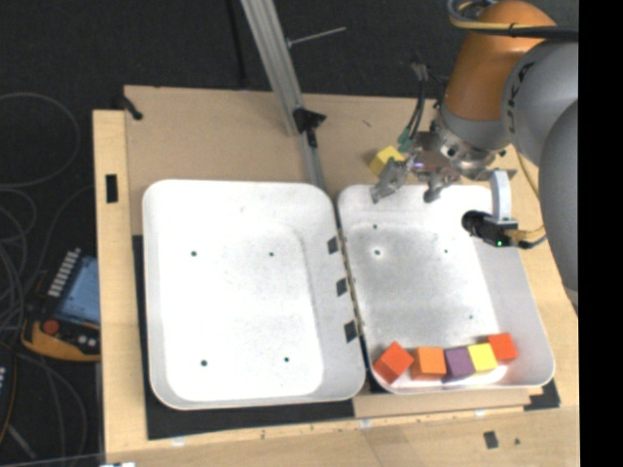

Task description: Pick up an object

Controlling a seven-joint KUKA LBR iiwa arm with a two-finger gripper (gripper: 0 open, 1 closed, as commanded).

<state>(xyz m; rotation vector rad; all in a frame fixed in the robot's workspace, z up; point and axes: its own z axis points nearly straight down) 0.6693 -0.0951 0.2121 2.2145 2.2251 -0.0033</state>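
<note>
Hanging above the far edge of the right bin (506, 261), the gripper (409, 185) has its two fingers spread apart with nothing between them. A yellow block (387, 158) shows just behind it, near the fingers, though whether it touches them cannot be told. Five more blocks sit in a row along the near wall: orange cube (394, 361), orange block (429, 361), purple block (458, 361), yellow cube (483, 358), red cube (502, 347)
</note>
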